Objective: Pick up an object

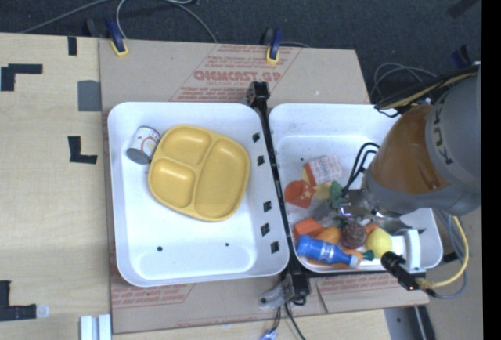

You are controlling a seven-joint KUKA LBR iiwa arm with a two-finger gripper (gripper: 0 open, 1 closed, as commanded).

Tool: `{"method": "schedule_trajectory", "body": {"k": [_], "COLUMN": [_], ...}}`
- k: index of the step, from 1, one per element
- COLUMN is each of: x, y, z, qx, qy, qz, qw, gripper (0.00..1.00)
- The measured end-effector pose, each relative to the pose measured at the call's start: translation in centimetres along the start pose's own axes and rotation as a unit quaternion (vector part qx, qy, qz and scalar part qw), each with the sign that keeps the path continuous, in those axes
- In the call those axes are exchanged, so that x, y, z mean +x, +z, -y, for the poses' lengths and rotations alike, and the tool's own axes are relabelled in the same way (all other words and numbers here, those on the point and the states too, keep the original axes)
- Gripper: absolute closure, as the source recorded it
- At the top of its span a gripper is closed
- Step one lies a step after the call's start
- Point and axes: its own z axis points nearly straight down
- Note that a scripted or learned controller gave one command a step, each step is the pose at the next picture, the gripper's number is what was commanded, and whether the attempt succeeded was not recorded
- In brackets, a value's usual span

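Observation:
My gripper (349, 227) is low in the right bin (313, 121), down among a pile of small objects. Around it lie a blue bottle (322, 251), a yellow ball-like piece (379, 241), an orange-red piece (298, 193), a green piece (335, 191) and a white-and-red packet (323, 169). A dark reddish object (354, 234) sits right under the wrist. The arm's grey body and orange band (411, 158) cover the bin's right part.
The left bin (125, 197) holds a yellow divided plate (199, 172) and a small tin can (142, 145) at its upper left. A black divider (268, 166) separates the bins. Cables run across the dark floor behind the bench.

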Motion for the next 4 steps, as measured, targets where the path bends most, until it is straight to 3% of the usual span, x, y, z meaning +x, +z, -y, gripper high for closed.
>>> {"method": "schedule_trajectory", "body": {"k": [1,2,3,4], "x": [0.0,0.0,0.8,0.8], "y": [-1.1,-1.0,0.1,-0.9], "z": [-0.2,-0.1,-3.8,-3.9], "qx": [-0.002,-0.002,0.002,0.001], "qy": [0.0,0.0,0.0,0.0], "qz": [0.001,0.001,-0.001,0.0], "qw": [1.0,1.0,1.0,1.0], "gripper": [1.0,0.0,0.0,1.0]}}
